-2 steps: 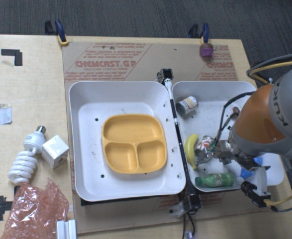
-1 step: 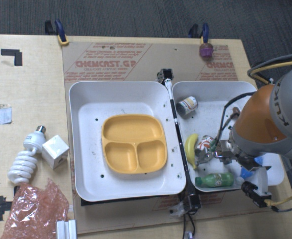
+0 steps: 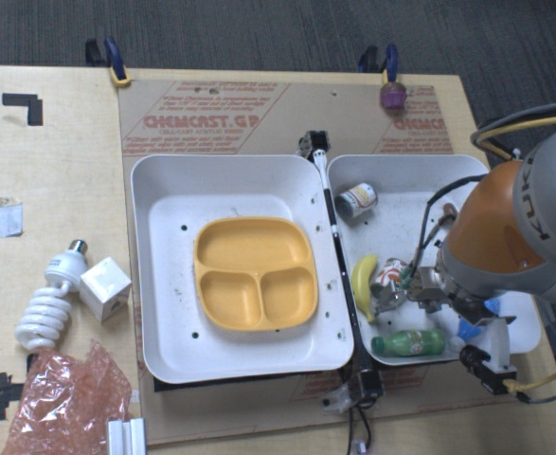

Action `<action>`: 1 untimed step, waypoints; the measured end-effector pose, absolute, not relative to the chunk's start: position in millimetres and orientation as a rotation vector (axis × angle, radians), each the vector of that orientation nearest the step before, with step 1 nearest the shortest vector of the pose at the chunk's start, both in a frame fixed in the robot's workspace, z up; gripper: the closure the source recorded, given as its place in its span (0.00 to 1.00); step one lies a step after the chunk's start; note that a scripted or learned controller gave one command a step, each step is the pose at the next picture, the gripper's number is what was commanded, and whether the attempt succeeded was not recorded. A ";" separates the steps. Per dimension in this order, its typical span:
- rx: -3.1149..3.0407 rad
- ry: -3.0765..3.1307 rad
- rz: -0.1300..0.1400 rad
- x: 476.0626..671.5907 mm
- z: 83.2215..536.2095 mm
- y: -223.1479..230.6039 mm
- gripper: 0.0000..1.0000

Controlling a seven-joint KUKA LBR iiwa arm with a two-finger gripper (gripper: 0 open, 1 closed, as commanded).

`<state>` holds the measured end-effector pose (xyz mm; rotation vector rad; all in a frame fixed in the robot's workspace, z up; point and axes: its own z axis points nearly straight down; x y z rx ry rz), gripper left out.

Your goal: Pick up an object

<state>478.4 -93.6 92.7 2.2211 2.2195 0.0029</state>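
Note:
My gripper (image 3: 389, 295) is down in the right bin (image 3: 405, 173), reaching in from the right under the orange-banded wrist (image 3: 491, 230). It sits just right of a yellow banana (image 3: 364, 287) and over a small red-and-white object (image 3: 390, 272). A green bottle (image 3: 410, 342) lies on its side just below the gripper, against the bin's front wall. A small can (image 3: 357, 200) rests near the bin's back left corner. The arm hides part of a blue item (image 3: 471, 330) at the right.
The left bin (image 3: 159, 254) holds a yellow three-compartment tray (image 3: 256, 273). Outside the bins on the left lie a spiral light bulb (image 3: 50, 301), a white cube (image 3: 105, 288) and a crinkled reddish bag (image 3: 64, 401). A purple object (image 3: 393, 94) sits behind the right bin.

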 end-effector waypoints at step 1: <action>2.221 2.219 0.003 478.4 92.7 -93.4 0.00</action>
